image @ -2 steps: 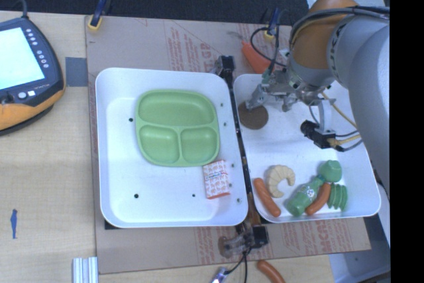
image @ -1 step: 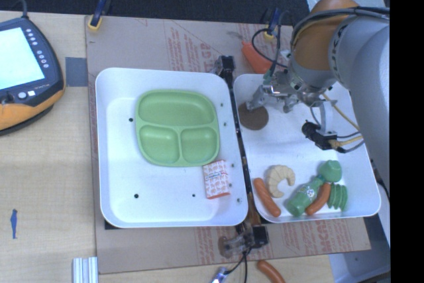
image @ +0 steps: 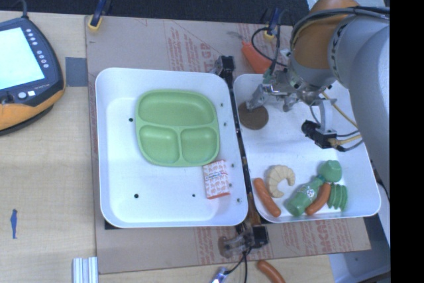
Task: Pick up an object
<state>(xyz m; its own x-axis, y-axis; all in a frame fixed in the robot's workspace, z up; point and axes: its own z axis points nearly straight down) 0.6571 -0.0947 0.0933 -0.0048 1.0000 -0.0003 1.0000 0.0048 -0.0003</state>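
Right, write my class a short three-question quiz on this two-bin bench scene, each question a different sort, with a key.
1. True or false: the pale green three-compartment plastic plate lies in the right white bin.
2. Multiple choice: what lies just below that plate's lower right corner? A) a small red and white packet B) a blue cup C) a metal spoon
3. Fill in: the tan croissant-shaped toy lies beside an orange ____-shaped toy.

Key: 1 false, it lies in the left white bin. 2 A. 3 sausage.
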